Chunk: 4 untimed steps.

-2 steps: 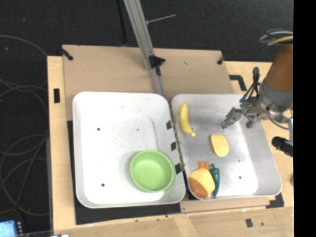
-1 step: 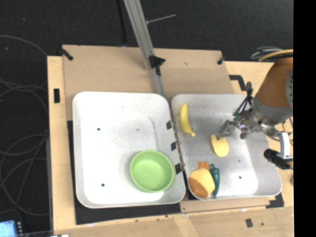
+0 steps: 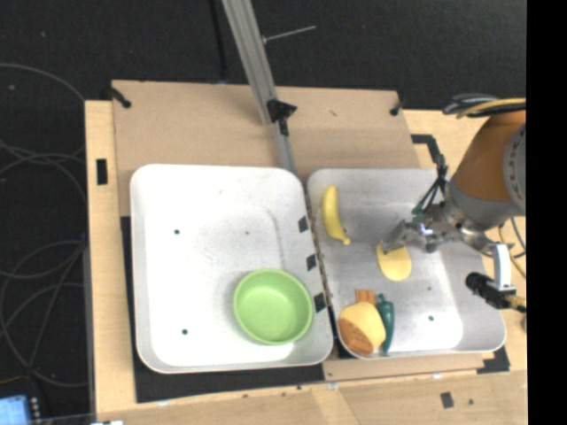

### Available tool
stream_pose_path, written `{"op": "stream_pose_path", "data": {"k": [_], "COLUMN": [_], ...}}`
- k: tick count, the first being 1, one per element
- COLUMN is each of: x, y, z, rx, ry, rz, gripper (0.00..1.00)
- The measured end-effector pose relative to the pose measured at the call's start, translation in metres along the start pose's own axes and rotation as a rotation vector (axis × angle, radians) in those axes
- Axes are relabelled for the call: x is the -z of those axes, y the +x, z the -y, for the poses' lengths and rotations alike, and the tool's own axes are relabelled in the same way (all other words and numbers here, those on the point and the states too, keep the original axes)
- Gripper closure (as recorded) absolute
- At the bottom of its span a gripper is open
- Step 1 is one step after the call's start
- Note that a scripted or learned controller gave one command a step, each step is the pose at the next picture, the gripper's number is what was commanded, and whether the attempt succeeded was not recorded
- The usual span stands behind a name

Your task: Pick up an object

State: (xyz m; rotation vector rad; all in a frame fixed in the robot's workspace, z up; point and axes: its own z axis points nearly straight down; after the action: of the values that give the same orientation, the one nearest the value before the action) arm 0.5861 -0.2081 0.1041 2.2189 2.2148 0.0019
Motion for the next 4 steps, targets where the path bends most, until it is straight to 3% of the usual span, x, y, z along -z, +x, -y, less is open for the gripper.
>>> {"op": "stream_pose_path", "data": {"k": [1,3,4], "x": [0.013,0.137,0.156], "y": [0.000,-0.007,-0.008], "z": [-0.002,-0.007,-0.008], "rx": [-0.002,0.004,0.007], "ry": [-0.007,0.003,0.002], "rz": [-0.001,-0.002,-0.004], "gripper": [1.00,1.00,1.00]}}
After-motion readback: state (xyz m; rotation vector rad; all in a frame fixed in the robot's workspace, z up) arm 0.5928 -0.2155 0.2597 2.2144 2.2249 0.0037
